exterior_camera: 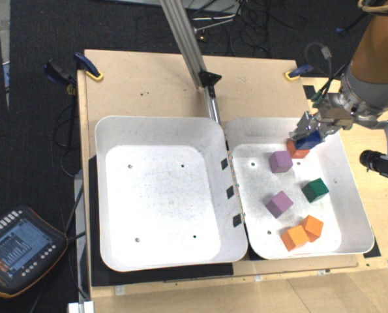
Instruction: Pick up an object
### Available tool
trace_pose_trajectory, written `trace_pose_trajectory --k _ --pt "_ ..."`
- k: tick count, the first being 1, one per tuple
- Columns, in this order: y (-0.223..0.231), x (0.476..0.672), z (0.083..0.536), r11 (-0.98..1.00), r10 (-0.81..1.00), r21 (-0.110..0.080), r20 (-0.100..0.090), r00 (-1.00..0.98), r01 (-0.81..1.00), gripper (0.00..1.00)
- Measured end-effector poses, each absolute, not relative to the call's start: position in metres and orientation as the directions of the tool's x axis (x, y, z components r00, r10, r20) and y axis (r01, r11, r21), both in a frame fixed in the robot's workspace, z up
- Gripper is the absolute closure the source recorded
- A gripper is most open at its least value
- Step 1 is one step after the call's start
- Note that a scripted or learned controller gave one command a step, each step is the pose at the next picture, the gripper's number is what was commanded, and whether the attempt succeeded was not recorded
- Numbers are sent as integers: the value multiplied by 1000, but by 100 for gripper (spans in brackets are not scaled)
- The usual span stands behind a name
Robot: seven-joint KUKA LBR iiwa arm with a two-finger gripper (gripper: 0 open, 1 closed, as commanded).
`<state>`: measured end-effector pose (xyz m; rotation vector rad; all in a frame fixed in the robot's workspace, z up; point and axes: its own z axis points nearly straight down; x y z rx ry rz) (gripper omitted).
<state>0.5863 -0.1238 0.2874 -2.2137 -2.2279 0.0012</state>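
The arm (pixel 376 51) enters from the right edge, its orange band uppermost and the grey wrist below it. The wrist angles down and to the left. The gripper (pixel 304 135) sits low at the arm's left end.

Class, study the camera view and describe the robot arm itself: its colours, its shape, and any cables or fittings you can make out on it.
The arm enters from the right as a thick rounded body with an orange band above a grey wrist section. Thin cables, one looping upward, run along the wrist to the gripper, a small metallic grey assembly with a blue part at its tip. No lettering is legible.
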Motion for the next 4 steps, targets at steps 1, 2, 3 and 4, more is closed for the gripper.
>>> trace_pose_trajectory --k 1,2,3,4 --pt "-75 571 269 7 1000 -4 2 -7 1000 100" --pt "-21 555 254 8 1000 -4 2 -8 1000 100" --pt "27 542 242 8 1000 -3 2 -8 1000 100" --pt "83 540 248 8 1000 -1 2 -8 1000 100"
